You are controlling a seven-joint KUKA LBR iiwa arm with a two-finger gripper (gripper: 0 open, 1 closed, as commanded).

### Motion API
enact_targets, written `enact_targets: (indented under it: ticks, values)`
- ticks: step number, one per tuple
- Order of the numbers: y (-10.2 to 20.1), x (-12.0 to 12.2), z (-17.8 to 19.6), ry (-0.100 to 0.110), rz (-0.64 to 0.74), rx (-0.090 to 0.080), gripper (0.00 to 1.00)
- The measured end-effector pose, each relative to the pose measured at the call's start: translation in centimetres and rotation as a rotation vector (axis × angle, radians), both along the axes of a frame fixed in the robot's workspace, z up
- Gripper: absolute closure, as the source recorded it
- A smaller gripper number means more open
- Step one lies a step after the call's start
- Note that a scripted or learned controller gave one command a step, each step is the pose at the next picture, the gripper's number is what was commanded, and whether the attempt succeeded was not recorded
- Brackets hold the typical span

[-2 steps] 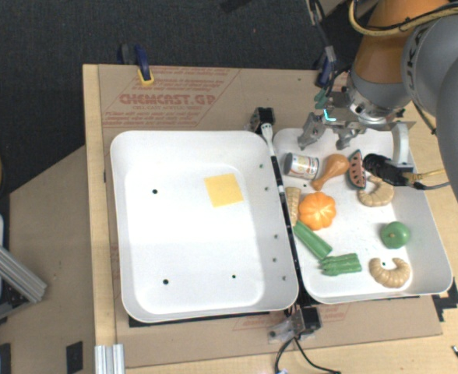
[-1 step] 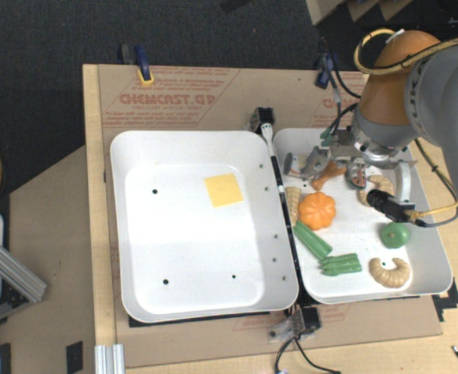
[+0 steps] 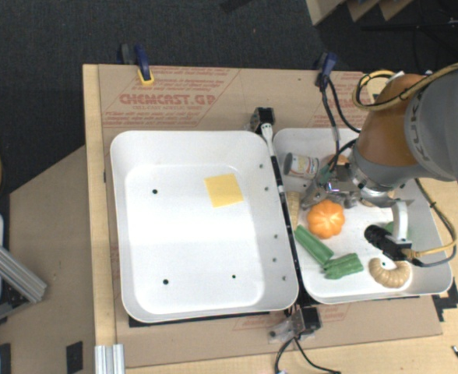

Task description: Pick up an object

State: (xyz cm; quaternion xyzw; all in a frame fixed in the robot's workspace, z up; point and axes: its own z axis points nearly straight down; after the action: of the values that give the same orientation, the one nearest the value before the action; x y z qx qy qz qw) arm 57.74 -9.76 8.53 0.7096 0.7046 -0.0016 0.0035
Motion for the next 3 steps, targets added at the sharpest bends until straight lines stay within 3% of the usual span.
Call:
enact_targets:
  ticks: [1,2,3]
  values:
    - [0.2,0.2,1.1,-0.001,0.003,0.003,1.00]
    - [4.9,3.2,10.6,-0.010,0.014,0.008,1.00]
    - [8.8,8.4,10.0,-0.003,0.012,0.008,1.00]
